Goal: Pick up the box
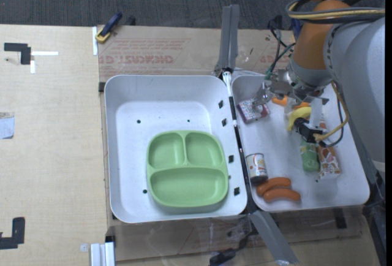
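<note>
The box (252, 110) is small, pink and white, and lies at the back left of the right bin (349, 194), close to the wall between the two bins. My gripper (268, 93) hangs low over the back of that bin, just right of the box and slightly behind it. The grey arm with its orange band (315, 38) hides the gripper's upper part. Nothing shows as lifted; the box rests on the bin floor.
In the right bin lie a small can (257, 167), two orange sausages (278, 190), a banana (298, 116), a green item (309, 157) and a red-and-white packet (331, 163). The left bin (122, 136) holds a green divided plate (185, 168).
</note>
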